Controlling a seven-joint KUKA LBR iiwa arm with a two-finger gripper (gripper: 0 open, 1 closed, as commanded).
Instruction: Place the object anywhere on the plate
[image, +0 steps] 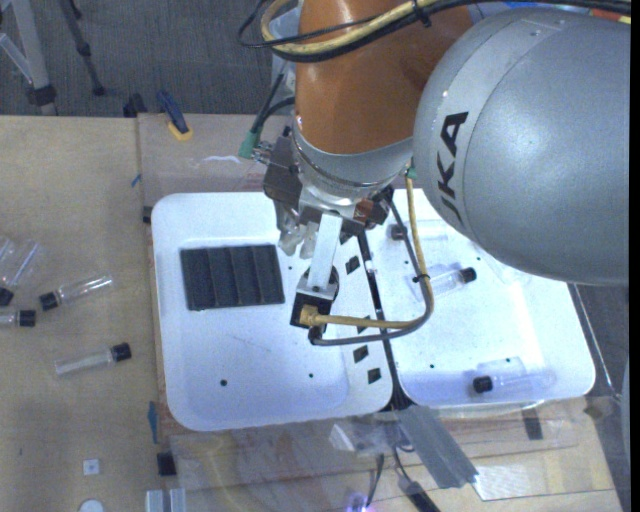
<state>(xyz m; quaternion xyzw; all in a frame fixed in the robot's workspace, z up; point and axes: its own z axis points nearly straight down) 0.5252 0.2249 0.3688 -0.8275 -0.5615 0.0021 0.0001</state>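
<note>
A black ribbed plate (232, 276) lies flat in the left bin (250, 380), towards its back left. Two clear tubes with black caps lie in the right bin (560, 350): one tube (448, 277) near its back, another tube (510, 380) near its front edge. My gripper (291, 238) hangs under the orange-banded wrist, just right of the plate's back right corner and above the left bin's floor. The wrist hides much of it, and I see no tube at it.
Several more clear capped tubes lie loose on the bench left of the bins, such as one tube (76, 291) and another (92, 358). The big grey arm covers the right bin's back. A blue clamp (175, 115) sits behind the bins.
</note>
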